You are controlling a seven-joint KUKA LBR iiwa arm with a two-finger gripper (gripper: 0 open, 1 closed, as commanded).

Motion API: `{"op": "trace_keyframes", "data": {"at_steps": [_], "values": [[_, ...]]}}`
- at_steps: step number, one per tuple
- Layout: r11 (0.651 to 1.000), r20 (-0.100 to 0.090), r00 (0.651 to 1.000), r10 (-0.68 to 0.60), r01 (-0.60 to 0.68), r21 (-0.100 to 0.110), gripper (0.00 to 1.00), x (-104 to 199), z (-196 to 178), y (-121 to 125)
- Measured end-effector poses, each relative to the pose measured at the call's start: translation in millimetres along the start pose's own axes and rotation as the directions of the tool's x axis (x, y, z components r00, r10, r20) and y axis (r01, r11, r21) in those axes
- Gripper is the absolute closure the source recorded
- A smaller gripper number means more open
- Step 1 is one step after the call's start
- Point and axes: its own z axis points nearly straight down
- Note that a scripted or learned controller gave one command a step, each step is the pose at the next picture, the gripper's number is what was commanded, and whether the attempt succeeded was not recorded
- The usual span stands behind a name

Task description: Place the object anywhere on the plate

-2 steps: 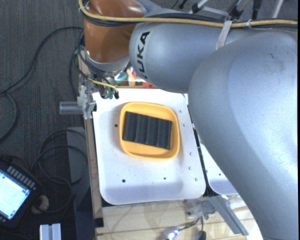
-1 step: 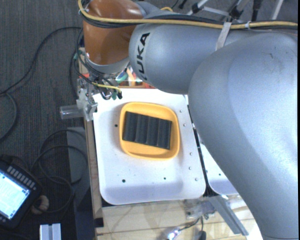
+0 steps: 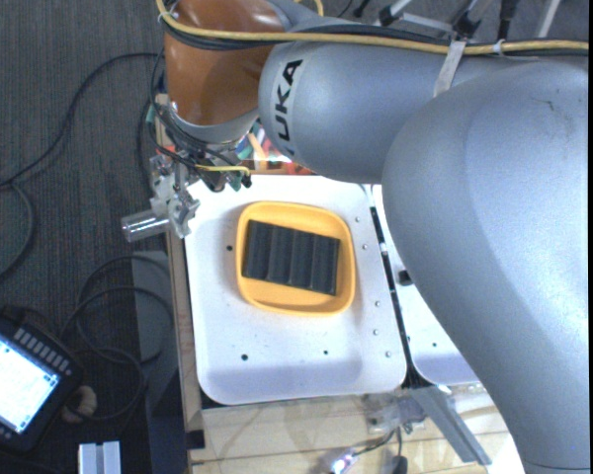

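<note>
Robot lab: cables (image 3: 40,181) on carpet; teach pendant (image 3: 20,378); wooden bench (image 3: 277,433)

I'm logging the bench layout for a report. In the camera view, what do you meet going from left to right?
Handheld screen on the floor → gripper at the left bin's far-left corner → yellow plate with a dark ridged block on it, in the left white bin → right white bin, mostly under the grey arm.

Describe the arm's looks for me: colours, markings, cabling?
The KUKA arm is smooth, rounded grey with an orange band above the wrist and black KUKA lettering. A yellow cable runs along it; coloured wires bunch around the metallic gripper.
</note>
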Motion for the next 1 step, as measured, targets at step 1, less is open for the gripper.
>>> {"op": "trace_keyframes", "data": {"at_steps": [1], "values": [[0.943,0.001,0.943,-0.333,0.333,-0.002,1.0,0.0,-2.3,0.3]]}}
